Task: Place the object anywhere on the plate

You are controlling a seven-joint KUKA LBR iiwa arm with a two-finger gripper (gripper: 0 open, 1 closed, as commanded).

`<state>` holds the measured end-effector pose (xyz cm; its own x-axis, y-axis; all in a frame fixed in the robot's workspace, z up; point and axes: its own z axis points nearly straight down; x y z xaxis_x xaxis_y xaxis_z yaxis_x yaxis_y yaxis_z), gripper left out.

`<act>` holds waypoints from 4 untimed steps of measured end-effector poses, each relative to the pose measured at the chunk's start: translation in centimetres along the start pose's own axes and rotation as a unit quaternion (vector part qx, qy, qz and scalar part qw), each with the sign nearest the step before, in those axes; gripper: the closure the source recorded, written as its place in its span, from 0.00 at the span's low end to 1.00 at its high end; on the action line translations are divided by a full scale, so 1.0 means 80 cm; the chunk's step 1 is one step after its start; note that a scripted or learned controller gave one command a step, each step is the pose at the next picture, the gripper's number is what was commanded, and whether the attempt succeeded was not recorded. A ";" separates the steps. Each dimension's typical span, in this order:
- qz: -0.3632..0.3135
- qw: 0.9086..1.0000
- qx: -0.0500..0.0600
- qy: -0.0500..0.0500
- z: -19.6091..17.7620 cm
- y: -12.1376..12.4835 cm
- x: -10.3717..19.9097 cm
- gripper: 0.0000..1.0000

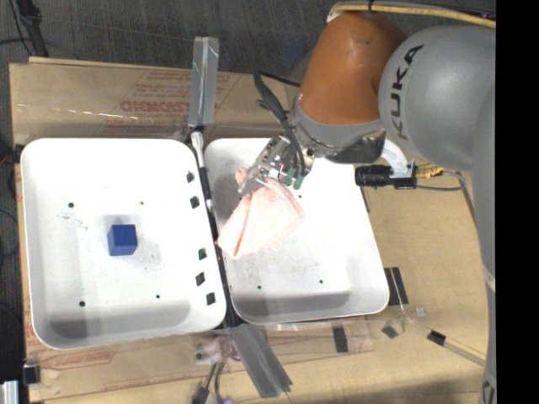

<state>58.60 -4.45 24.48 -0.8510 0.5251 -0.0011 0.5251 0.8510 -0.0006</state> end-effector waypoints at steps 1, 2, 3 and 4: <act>-0.202 0.979 -0.001 -0.001 0.015 0.058 0.015 1.00; -0.275 0.961 -0.001 -0.001 0.001 0.123 0.035 1.00; -0.277 0.961 -0.001 -0.001 0.003 0.197 0.061 1.00; -0.276 0.961 -0.001 -0.001 0.013 0.259 0.080 1.00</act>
<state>64.03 16.53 23.43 -1.0000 -0.0065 -0.0026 -0.0065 1.0000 -0.0001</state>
